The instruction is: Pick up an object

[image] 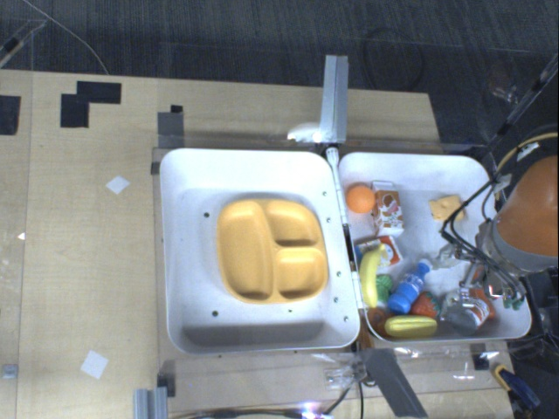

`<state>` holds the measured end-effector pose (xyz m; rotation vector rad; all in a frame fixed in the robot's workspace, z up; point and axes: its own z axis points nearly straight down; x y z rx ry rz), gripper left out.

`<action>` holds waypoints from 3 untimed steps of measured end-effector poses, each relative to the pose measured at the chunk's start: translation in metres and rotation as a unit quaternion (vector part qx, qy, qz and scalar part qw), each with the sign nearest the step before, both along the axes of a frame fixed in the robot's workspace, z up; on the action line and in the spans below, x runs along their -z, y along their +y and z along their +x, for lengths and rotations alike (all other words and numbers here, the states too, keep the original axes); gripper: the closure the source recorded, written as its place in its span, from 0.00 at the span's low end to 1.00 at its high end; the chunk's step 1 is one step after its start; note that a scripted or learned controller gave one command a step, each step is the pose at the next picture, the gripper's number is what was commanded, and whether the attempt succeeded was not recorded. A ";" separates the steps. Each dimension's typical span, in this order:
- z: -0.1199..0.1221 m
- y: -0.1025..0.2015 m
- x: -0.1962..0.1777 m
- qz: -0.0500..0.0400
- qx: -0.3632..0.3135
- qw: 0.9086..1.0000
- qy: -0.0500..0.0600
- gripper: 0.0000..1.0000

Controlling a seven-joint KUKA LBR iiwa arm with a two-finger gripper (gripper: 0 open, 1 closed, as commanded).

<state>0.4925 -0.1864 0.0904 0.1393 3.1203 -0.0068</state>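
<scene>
Wooden bench (79, 260), dark carpet (218, 16) behind; claw (476, 299) grip unclear, perhaps low in right bin (410, 168).

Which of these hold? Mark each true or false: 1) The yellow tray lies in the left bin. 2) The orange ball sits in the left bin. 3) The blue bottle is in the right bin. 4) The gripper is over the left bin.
1) True: the yellow tray lies in the left bin.
2) False: the orange ball sits in the right bin.
3) True: the blue bottle lies there, beside the banana.
4) False: the gripper is over the right bin's near right corner.
</scene>
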 end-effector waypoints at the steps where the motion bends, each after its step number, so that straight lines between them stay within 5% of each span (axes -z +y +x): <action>1: 0.001 0.006 0.000 -0.003 -0.087 0.996 -0.001 0.00; 2: 0.001 -0.020 -0.016 -0.001 -0.189 0.982 0.005 0.00; 3: 0.080 0.008 -0.026 0.003 0.002 1.000 0.003 0.00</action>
